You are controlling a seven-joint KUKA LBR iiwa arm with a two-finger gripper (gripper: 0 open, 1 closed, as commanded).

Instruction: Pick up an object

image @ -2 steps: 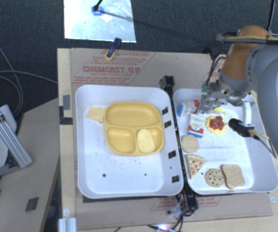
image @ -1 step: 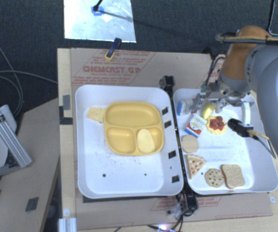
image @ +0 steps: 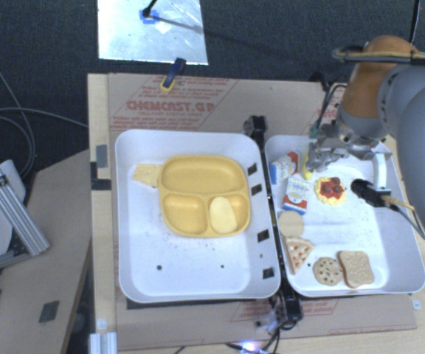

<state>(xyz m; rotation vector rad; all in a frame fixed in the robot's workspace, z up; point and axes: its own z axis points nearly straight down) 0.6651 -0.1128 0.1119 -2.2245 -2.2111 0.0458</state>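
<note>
White bin (image: 408,268); hand (image: 320,158) tips blurred over food.

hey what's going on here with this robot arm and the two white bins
A grey robot arm reaches in from the right, its gripper low over the upper part of the right bin, near a small carton and a round toy pasta piece with red sauce. Nothing is visibly held. Toy pizza, a cookie and toast lie nearer the front. The left bin holds a yellow divided tray.

arm (image: 412,102) cut off at right edge, pincer (image: 320,156) fingertips indistinct
</note>
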